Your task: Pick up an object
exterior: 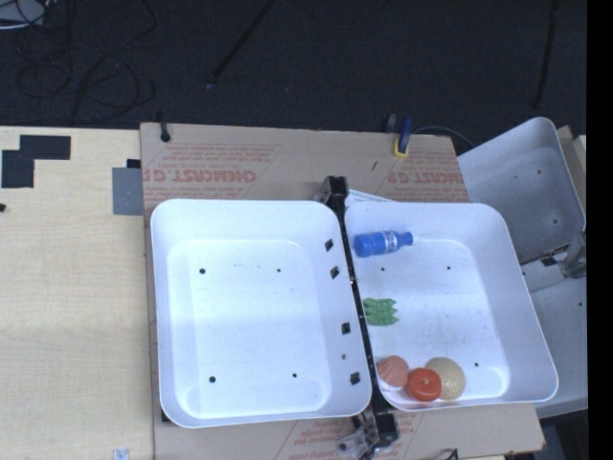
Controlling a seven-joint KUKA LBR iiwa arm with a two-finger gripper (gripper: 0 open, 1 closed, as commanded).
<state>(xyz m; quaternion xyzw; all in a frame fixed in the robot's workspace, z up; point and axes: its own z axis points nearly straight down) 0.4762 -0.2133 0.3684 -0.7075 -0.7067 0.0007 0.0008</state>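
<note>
Camera view is showing two white bins sitting side by side on a sheet of printed cardboard [239,166], which is lying on a pale wooden bench [67,305]. How the pincer is standing, spread or pressed together, cannot be told from this picture, so places are being given against the bins and the side the arm reaches from. The left bin [192,223] is lying farther from that side. The right bin [498,257] is holding every loose thing. A blue bottle [382,242] is lying on its side near the far rim, close to the wall shared with the other bin. A small green toy [380,311] is resting near the middle of that same wall, well apart from the bottle. In the near corner three round things are crowding together: a pink ball [392,369], a red ball [423,384] touching it, and a cream ball [446,376] just beside the red one. Black clips [345,329] are running along the seam between the bins. A grey sheet [522,175] is leaning beyond the right bin.
</note>
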